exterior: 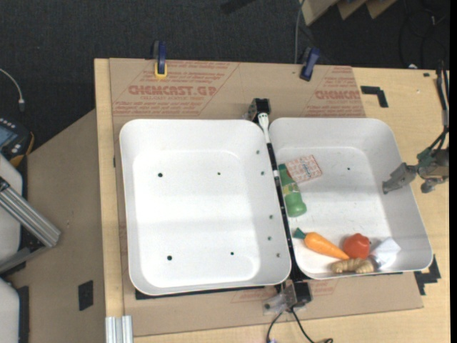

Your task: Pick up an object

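Two white bins (136,191) are sitting on a clamped brown board (214,84) over dark carpet (107,13). At 3 o'clock the gripper (408,177) is hovering, jaws parted, holding nothing.

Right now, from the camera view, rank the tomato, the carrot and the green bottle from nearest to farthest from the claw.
The claw sits at the right bin's right rim.
1. Tomato, in the bin's near right corner.
2. Carrot, left of the tomato along the near edge.
3. Green bottle, against the bin's left wall.
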`<action>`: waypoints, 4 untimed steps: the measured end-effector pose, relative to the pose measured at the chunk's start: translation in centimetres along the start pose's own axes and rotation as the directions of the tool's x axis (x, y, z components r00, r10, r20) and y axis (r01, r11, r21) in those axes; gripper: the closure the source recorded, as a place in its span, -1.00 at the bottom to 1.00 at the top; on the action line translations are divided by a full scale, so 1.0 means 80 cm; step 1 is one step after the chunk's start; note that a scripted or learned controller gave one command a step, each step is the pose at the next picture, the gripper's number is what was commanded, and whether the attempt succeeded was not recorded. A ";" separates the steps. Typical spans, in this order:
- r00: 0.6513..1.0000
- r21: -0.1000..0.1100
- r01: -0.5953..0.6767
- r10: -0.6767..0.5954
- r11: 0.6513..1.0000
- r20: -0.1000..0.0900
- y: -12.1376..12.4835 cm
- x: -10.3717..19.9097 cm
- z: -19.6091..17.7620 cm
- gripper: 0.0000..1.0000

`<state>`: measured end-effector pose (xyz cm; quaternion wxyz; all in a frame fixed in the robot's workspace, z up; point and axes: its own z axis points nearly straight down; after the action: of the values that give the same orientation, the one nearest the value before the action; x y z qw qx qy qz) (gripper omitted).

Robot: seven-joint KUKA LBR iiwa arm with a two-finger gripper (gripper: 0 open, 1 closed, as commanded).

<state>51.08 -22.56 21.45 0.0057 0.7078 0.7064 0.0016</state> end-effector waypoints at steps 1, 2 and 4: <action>1.000 0.017 0.001 -0.001 1.000 -0.009 -0.002 0.004 0.093 -1.00; 1.000 0.004 0.008 -0.008 1.000 -0.006 0.137 0.007 0.138 -1.00; 1.000 -0.001 0.011 -0.011 1.000 -0.005 0.199 0.099 0.067 1.00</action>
<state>67.06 -14.73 16.25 0.0039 0.7040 0.7102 0.0036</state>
